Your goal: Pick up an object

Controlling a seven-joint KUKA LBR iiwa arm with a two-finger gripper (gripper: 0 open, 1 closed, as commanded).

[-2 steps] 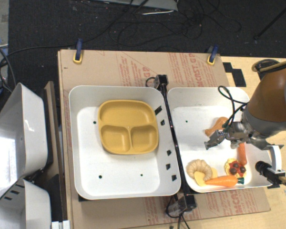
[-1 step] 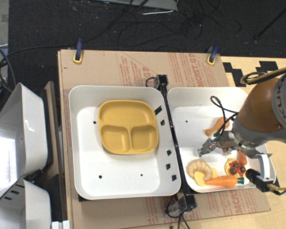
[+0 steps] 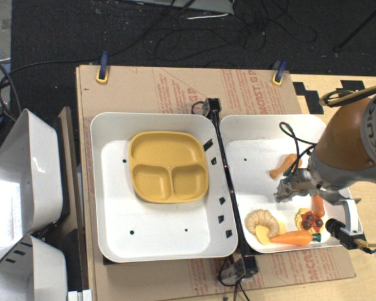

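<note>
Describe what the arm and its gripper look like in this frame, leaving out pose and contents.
The arm enters from the right: a rounded orange-brown band above a grey wrist section. Below it sits the dark metal gripper, compact and blocky. A thin black cable loops up from the wrist area. A yellow-and-black hose curves near the upper arm.

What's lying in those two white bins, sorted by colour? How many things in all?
Yellow: 1, the divided tray in the left bin.
Orange: 2, a carrot and a small piece in the right bin.
Beige: 1, a croissant-like piece.
Mixed yellow and red: 1, a small toy.
Total: 5
</note>
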